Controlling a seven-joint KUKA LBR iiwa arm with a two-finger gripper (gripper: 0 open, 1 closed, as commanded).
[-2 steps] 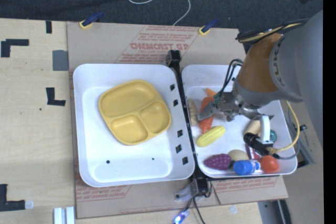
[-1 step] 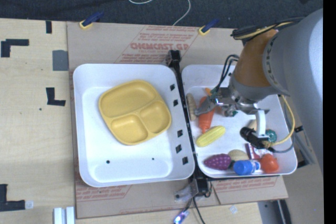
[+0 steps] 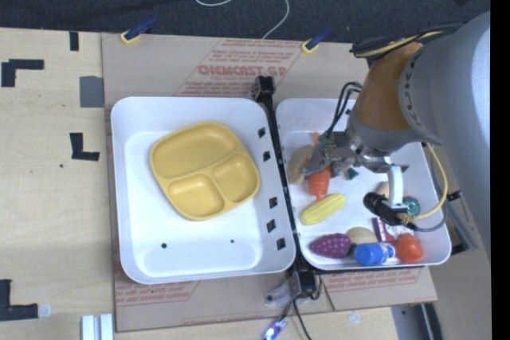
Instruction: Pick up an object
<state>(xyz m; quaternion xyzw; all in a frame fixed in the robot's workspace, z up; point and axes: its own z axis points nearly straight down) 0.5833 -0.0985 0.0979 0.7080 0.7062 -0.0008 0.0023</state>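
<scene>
Poised over toy carrot [image 3: 319, 185], right bin [image 3: 291, 109].
Gripper [image 3: 328, 164] just above it, carrot's long axis running down-frame; cannot tell jaw state.

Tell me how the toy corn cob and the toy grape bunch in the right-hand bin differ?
The corn cob is yellow; the grape bunch is dark purple. The corn cob is long and slim and lies slanted, while the grape bunch is rounder, lumpier and lies about level. The corn cob lies just below the gripper and the orange carrot; the grape bunch lies nearer the bin's front wall. Both are toy foods lying loose in the same white bin.
</scene>
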